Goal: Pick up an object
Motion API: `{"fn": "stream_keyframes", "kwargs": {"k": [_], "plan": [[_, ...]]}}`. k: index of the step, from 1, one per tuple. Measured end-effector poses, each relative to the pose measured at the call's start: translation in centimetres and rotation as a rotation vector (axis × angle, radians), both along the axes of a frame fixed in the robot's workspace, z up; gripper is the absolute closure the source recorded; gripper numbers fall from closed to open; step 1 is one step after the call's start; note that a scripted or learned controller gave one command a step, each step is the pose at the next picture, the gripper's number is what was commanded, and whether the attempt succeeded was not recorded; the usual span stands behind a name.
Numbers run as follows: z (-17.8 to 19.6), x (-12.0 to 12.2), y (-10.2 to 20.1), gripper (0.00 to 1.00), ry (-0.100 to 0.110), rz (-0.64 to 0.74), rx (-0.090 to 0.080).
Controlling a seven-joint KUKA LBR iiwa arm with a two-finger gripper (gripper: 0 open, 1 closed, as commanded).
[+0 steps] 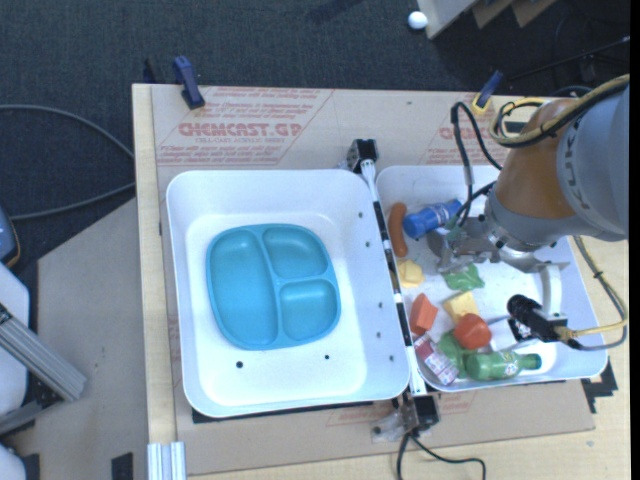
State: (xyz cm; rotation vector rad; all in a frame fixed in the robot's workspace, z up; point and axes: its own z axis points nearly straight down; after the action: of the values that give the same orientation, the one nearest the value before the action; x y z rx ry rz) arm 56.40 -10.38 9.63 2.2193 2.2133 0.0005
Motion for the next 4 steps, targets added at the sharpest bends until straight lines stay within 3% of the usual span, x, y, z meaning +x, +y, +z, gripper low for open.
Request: {"fn": "stream_keyframes", "kwargs": {"k": [1,2,3,4], "plan": [[-0.02,-0.01,0.01,0.0,0.0,0.0,0.0],[-0.86,0.66,0.55,0.0,-0.001,0.002,0.002],[0.09,0.68,0.56,1.0,-0.002,0.002,0.001],[0.06,0.67,0.56,0.0,-0.001,0.002,0.002]]}}
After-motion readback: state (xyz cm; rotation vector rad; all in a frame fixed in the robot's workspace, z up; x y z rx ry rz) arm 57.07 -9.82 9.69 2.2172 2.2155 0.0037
